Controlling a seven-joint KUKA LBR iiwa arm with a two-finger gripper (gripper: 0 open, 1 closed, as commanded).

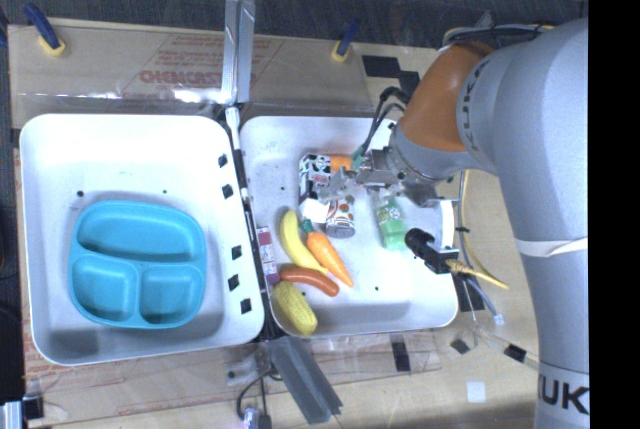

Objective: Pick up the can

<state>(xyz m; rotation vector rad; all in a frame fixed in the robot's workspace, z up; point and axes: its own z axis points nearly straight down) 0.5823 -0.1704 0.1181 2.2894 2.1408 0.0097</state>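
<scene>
A: Scanning from the left, the left bin [40,217] carries the blue divided tray [138,263]; nothing there matters for the grab. In the right bin [270,142] lie the corn [295,307], banana [292,237], sausage [310,280] and carrot [328,257].

B: And the can [340,217]?

A: Mid-bin, just right of the banana, its near end touching the carrot, with the cow-patterned carton [316,167] just beyond it. The gripper [350,182] hangs over its far side; I can't tell how wide it stands, or whether it has hold of anything.

B: The risk?

A: Crowding, I'd judge. A finger could land on the carton or carrot, or tip the can toward the green bottle [391,225] at right.
</scene>
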